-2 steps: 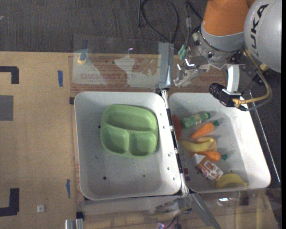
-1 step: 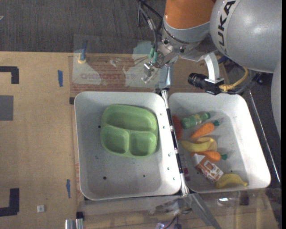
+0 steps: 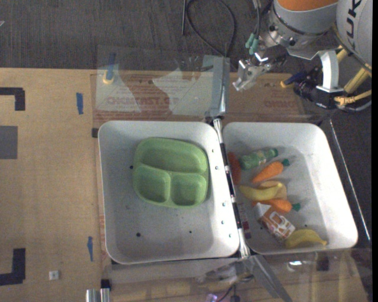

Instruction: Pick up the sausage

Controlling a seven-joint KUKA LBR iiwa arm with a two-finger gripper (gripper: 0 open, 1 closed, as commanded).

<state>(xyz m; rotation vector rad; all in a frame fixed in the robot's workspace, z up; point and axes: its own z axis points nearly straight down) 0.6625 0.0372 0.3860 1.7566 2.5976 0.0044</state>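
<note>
**Arm hung above the bins, sausage lay by the divider**

The grey robot arm with its orange band [image 3: 304, 5] reached in from the upper right, and its two-finger metal gripper [image 3: 247, 74] hung over the brown bench beyond the far rim of the shallow white right-hand bin [image 3: 331, 171]. Its pale fingers [image 3: 250, 72] pointed toward the lower left with nothing between them; how far apart the jaws stood could not be told from this angle.

The slim reddish-orange sausage [image 3: 234, 167] lay lengthwise along the right bin's left wall, just beside the divider between the two bins and well apart from the gripper. Near it sat a small green bottle [image 3: 258, 157], and an orange toy carrot with a green tip [image 3: 269, 171] lay at a slant just below the bottle. A yellow banana [image 3: 261, 191] lay lower in the bin, touching a second orange carrot [image 3: 282, 205]. A small white and orange carton [image 3: 276, 224] rested toward the front, with another yellow banana [image 3: 305, 238] beside it at the near rim.

The shallow white left-hand bin [image 3: 118, 224] held a light green plastic plate with three compartments [image 3: 171, 171], lying flat toward its far side.
</note>
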